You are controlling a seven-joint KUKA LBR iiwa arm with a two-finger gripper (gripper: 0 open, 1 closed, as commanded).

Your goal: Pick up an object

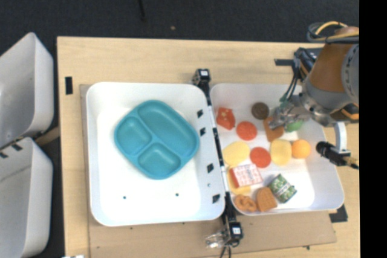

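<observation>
My gripper point(280, 120) hangs low over the upper right part of the right bin point(326, 193), below the grey wrist and orange band point(329, 72). A brown piece point(273, 132) lies right under its tip, and a small green item point(294, 125) sits just to the right of it. Close by are a dark brown round piece point(260, 110), a red disc point(246, 130), a red wedge point(225, 118), a yellow piece point(280, 153) and an orange ball point(300, 148). I see nothing lifted off the bin floor.
The right bin also holds a second red disc point(260, 156), a pale yellow piece point(236, 151), a red-and-white box point(246, 176), a green packet point(282, 187), a pretzel point(243, 203) and a brown biscuit point(265, 199). A blue divided plate point(157, 138) lies in the left bin point(103, 202).
</observation>
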